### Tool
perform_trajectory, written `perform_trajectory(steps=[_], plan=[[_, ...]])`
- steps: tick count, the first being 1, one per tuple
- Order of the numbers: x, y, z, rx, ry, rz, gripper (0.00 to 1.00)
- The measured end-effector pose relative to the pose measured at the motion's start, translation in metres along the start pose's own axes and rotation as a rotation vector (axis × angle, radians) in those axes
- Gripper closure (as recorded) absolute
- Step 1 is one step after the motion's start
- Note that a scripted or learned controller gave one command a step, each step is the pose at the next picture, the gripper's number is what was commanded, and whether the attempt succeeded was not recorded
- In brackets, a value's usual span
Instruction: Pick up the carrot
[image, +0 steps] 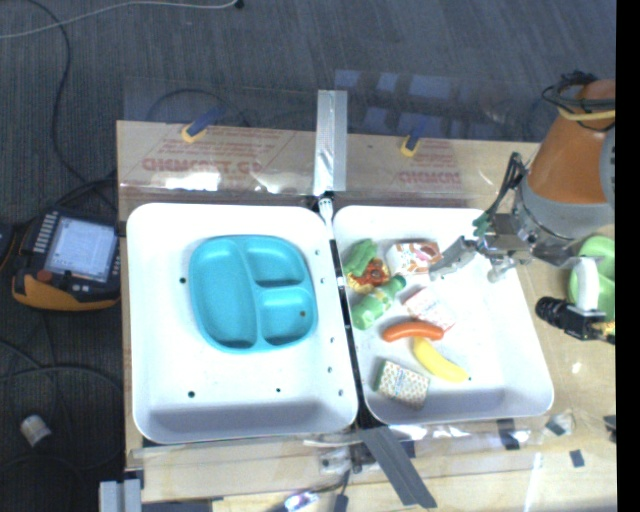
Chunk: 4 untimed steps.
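The carrot (412, 329), a short orange piece, lies on its side in the middle of the right bin (530, 350), just above a yellow banana (440, 362). My gripper (472, 264) hovers over the bin's upper right part, up and to the right of the carrot and apart from it. It is open, with one finger reaching left toward a white packet and nothing between the fingers.
Around the carrot lie a white and red packet (412, 256), a green pepper (358, 254), a green bottle (372, 305) and a patterned box (403, 382). The left bin (160, 380) holds a blue divided plate (254, 291).
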<state>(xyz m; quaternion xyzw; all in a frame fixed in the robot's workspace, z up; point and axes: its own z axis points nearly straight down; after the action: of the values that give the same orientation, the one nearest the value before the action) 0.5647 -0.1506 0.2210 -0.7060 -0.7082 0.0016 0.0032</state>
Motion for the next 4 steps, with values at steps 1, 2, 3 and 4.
perform_trajectory(steps=[1, 2, 3, 4], plan=[[0.018, 0.045, -0.009, 0.000, -0.003, 0.311, 0.00], [0.041, -0.042, 0.056, 0.003, -0.003, 0.635, 0.00], [0.048, -0.066, 0.132, -0.021, 0.003, 0.381, 0.00], [0.049, -0.067, 0.125, -0.013, 0.005, 0.381, 1.00]])
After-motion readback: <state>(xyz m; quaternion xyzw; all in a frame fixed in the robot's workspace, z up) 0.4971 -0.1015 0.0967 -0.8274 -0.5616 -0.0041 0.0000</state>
